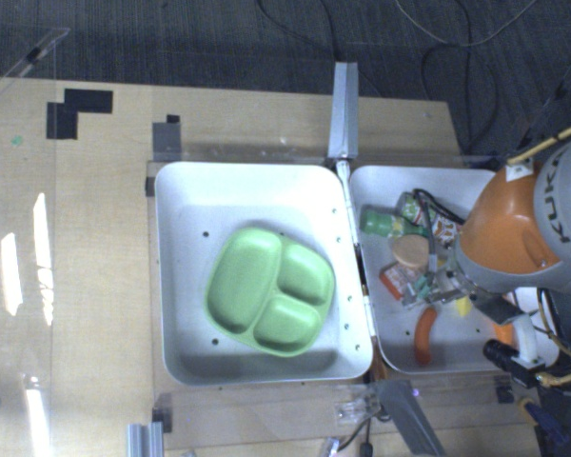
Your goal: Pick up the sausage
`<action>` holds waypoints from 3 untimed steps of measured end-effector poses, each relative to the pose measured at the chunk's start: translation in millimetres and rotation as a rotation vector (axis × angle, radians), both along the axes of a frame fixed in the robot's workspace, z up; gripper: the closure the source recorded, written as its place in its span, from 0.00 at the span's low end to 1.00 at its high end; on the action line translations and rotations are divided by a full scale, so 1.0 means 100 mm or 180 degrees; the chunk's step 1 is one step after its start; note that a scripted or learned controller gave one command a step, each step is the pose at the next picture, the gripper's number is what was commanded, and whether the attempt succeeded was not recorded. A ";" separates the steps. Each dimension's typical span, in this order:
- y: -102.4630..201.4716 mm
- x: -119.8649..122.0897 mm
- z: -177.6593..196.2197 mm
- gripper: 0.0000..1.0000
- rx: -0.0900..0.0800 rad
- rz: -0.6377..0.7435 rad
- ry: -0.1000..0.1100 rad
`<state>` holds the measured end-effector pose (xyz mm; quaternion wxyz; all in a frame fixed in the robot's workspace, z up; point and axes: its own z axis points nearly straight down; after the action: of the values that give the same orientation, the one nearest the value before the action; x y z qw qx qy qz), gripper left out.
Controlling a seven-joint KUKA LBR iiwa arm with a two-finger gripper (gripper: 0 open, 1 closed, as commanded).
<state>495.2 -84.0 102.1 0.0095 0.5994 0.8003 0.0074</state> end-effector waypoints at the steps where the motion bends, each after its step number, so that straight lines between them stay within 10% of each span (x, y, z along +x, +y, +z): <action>1: 0.00 0.00 0.00 0.00 0.0000 0.0000 0.0002; 2: -0.26 -0.03 -0.12 0.00 -0.0010 0.0743 0.0027; 3: -0.25 0.00 0.00 1.00 -0.0010 0.0745 0.0005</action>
<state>495.0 -109.2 102.0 0.0089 0.5019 0.8648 0.0067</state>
